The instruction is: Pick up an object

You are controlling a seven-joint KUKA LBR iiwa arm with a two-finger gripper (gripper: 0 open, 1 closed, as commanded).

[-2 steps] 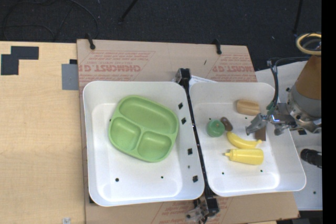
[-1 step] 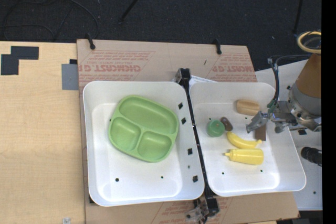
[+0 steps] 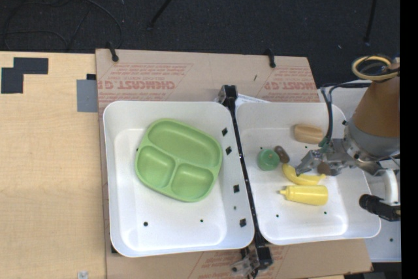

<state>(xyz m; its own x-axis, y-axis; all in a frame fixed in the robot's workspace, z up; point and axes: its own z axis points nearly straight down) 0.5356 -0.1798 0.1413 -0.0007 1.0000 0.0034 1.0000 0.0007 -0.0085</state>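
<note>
A light wooden tabletop [image 3: 46, 160] fills the left of the frame. Next comes brown cardboard [image 3: 196, 78] printed with red "CHEMCAST GP", seen reversed. On it the left bin [image 3: 124, 232] holds a green divided plate [image 3: 177, 159]. In the right bin [image 3: 313, 232] lie a green cup [image 3: 267, 159] touching a small brown piece [image 3: 281, 154], a yellow banana [image 3: 302, 175], a yellow mustard bottle [image 3: 305, 194] and a tan wooden block [image 3: 309, 134]. The gripper [image 3: 313, 163] sits low just above the banana's right part, fingers apparently spread, nothing visibly between them.
</note>
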